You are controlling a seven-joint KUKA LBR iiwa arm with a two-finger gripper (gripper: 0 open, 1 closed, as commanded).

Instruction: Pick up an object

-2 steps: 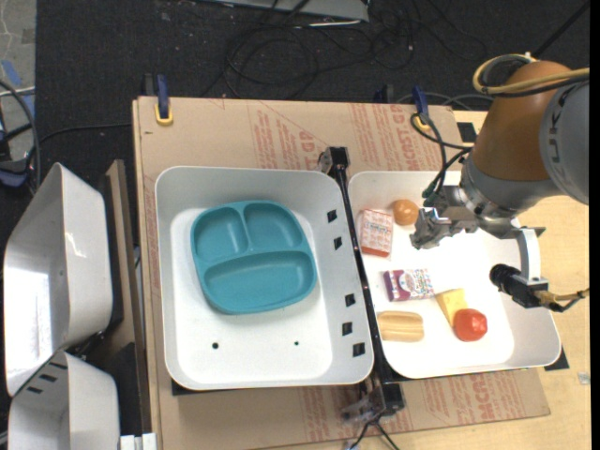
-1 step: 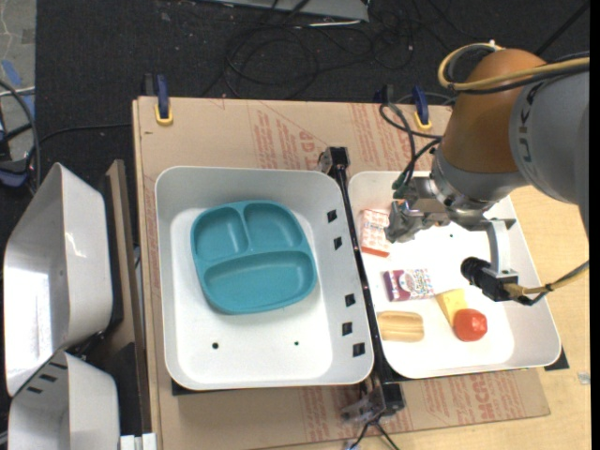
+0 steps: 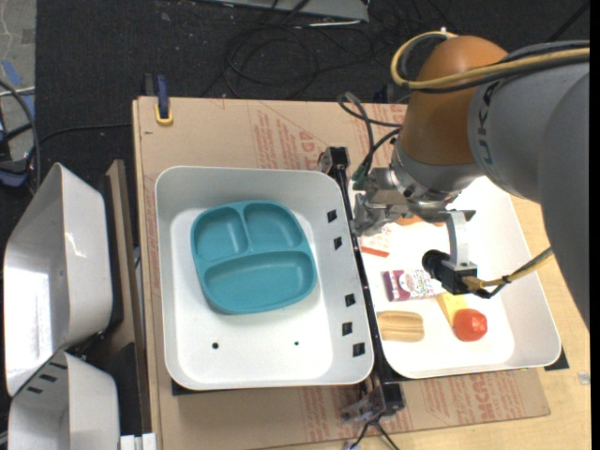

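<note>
my gripper (image 3: 380,200) hangs over the far left corner of the right shallow white plastic bin (image 3: 525,345); i cannot tell its opening. candidates lie nearer: small orange strip (image 3: 374,249), printed pink-and-white packet (image 3: 410,283), tan hot-dog bun toy (image 3: 400,325), glossy red-and-yellow toy (image 3: 463,319). descend vertically, centred. teal divided plate (image 3: 253,256) sits left.

A single fixed camera looks down at a slant from above the bench (image 3: 244,125), taking in both white bins, the left bin (image 3: 178,251) and the right bin (image 3: 525,331), at middle distance; the arm (image 3: 525,120) enters from frame right.
</note>
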